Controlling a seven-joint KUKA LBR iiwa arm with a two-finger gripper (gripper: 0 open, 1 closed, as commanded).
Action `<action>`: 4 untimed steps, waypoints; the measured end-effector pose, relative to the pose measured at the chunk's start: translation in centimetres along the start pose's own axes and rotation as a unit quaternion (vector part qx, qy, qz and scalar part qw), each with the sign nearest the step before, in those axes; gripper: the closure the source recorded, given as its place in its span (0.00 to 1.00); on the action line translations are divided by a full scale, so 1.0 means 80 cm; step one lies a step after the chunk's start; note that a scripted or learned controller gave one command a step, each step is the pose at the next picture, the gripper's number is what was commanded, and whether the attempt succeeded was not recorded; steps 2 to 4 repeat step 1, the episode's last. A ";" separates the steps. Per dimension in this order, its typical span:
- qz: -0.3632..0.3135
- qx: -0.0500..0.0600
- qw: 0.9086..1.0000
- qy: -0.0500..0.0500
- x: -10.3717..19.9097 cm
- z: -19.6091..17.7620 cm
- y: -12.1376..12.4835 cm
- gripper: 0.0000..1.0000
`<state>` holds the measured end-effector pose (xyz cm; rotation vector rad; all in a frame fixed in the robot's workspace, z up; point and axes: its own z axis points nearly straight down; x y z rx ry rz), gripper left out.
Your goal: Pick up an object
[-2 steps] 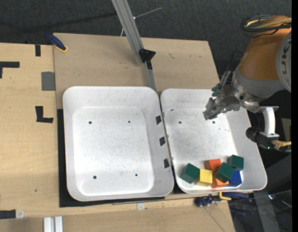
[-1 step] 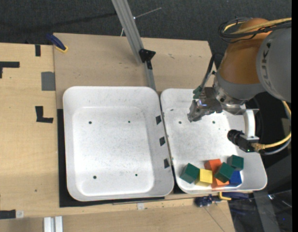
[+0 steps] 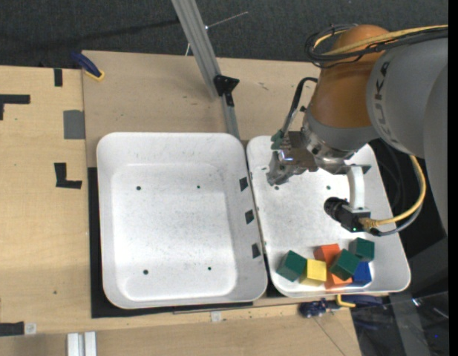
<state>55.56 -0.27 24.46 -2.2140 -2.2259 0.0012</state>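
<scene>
A: Where are the blocks (image 3: 329, 264)?
B: Bunched at the right bin's (image 3: 303, 199) near edge — touching, so crowded.
A: And the gripper (image 3: 277, 172)?
B: Over that bin's far-left corner — fingers' spread unreadable, nothing seen held.

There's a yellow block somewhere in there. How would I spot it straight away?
Look at the right-hand bin, at its near edge, where a cluster of small blocks sits. The yellow block lies in the front row, between a dark green block and an orange one. It is the cluster's single yellow piece.
</scene>
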 end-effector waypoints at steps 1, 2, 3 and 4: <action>-0.001 0.000 1.000 0.000 0.068 0.005 0.020 1.00; -0.001 0.000 1.000 0.000 0.068 0.005 0.020 1.00; -0.001 0.000 1.000 0.000 0.068 0.005 0.020 1.00; -0.001 0.000 1.000 0.000 0.068 0.005 0.020 1.00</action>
